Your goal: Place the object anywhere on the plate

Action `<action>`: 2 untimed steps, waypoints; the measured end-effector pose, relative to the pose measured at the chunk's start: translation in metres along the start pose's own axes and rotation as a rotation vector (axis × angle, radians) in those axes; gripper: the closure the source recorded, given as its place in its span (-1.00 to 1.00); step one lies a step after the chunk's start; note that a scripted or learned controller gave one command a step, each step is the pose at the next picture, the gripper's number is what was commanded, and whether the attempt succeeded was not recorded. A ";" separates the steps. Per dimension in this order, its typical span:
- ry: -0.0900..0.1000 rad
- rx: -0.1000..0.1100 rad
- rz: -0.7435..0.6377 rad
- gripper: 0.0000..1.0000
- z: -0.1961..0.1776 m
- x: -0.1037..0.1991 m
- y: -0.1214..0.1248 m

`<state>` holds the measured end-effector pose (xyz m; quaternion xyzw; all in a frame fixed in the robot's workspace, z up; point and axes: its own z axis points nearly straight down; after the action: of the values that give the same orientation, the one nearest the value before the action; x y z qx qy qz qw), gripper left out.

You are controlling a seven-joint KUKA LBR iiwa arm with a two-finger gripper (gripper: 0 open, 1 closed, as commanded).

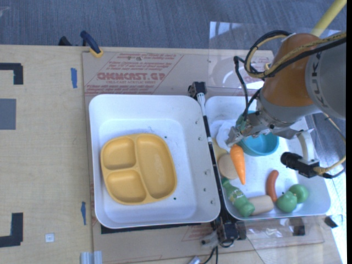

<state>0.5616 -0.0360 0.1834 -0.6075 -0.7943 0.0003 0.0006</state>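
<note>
Hand sits low over the right bin, at its left side, directly above the top of the carrot; fingers appear to close on the carrot's upper end, which hangs tip-down between them. Nearest the camera, along the right bin's front edge: a green bottle-like item, a beige piece, two green round fruits, and a red-orange sausage shape. A pale rounded item lies just left of the carrot, touching it. A blue bowl sits behind the carrot, partly under the wrist. In the left bin, the yellow three-compartment plate lies near the front-left. Both bins rest on the counter. Grey arm with orange band enters from the right.
</note>
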 end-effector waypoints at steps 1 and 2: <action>0.001 -0.008 0.138 1.00 -0.094 0.077 -0.012; 0.000 0.009 0.275 1.00 -0.043 0.149 -0.034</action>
<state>0.4900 0.0994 0.2270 -0.7108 -0.7034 0.0037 0.0033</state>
